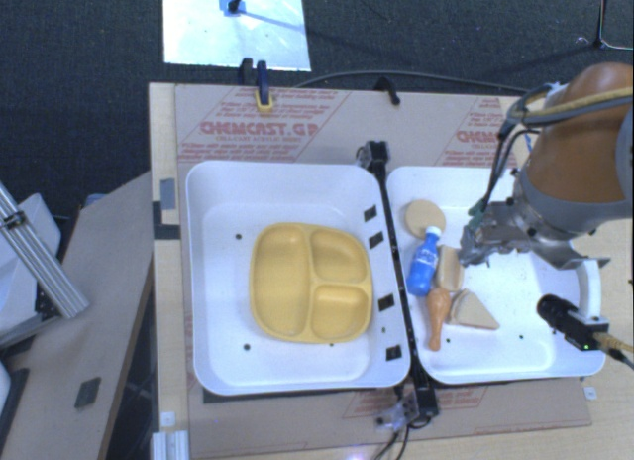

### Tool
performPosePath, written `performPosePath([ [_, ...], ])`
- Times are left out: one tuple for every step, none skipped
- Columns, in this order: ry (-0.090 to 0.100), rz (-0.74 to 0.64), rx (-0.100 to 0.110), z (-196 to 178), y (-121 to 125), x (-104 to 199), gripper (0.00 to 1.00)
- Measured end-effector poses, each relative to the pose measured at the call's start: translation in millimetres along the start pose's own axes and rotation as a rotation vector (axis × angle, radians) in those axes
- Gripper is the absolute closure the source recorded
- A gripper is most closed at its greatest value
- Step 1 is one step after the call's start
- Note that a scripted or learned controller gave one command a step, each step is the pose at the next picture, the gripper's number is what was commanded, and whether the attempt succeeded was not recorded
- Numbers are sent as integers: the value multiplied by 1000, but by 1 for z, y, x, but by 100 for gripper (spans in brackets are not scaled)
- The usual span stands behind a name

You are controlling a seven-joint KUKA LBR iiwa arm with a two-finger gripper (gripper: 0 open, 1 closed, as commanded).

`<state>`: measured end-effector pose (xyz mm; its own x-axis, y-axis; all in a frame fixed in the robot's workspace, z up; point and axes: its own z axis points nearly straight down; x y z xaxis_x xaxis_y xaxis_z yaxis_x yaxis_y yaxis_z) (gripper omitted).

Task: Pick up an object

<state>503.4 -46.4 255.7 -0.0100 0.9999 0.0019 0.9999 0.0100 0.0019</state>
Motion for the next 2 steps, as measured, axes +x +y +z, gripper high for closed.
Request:
performPosePath([
  [1, 0, 2, 17, 0, 56, 100],
  [1, 0, 2, 32, -1, 108, 100],
])
